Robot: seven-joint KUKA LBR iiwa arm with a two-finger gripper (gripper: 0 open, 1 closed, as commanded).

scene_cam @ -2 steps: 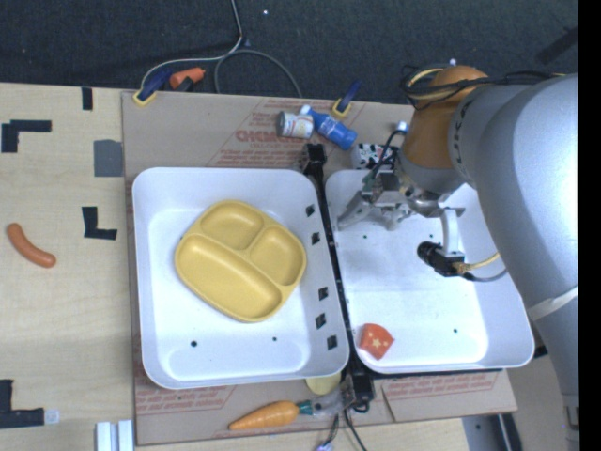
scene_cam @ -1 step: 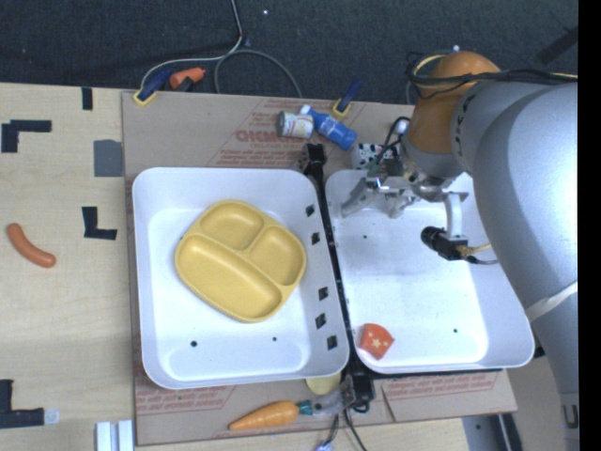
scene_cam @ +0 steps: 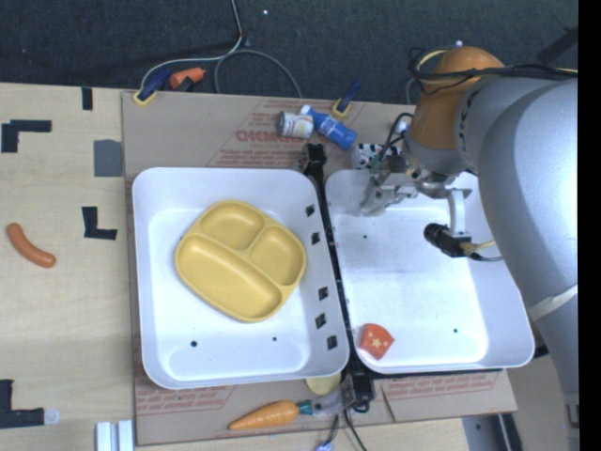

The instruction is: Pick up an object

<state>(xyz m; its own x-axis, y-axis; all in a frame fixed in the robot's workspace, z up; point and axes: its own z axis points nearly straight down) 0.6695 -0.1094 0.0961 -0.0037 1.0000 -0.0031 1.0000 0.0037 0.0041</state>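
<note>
- Grey arm point(scene_cam: 535, 158), with its orange band at the upper right of the frame, reaches in from the right over the far end of the right bin.
- White left bin point(scene_cam: 150, 252) fills the centre-left of the frame and holds a yellow divided plate point(scene_cam: 240, 259) lying flat, tilted at an angle, with three compartments.
- White right bin point(scene_cam: 488, 336) sits just beside it, touching along the middle divider; its floor holds a small red piece with a yellow mark point(scene_cam: 376, 341) near the lower left corner, well apart from the arm.
- Gripper point(scene_cam: 380, 191) hangs over the upper left corner of the right bin; whether it is released or clenched cannot be told from this angle, and nothing is seen between its tips.
- Blue-and-white bottle point(scene_cam: 315, 125) lies on the cardboard above the bins.
- Orange carrot point(scene_cam: 265, 416) lies below the left bin at the bottom edge.
- Sausage point(scene_cam: 30, 245) rests on the wooden bench at the far left.
</note>
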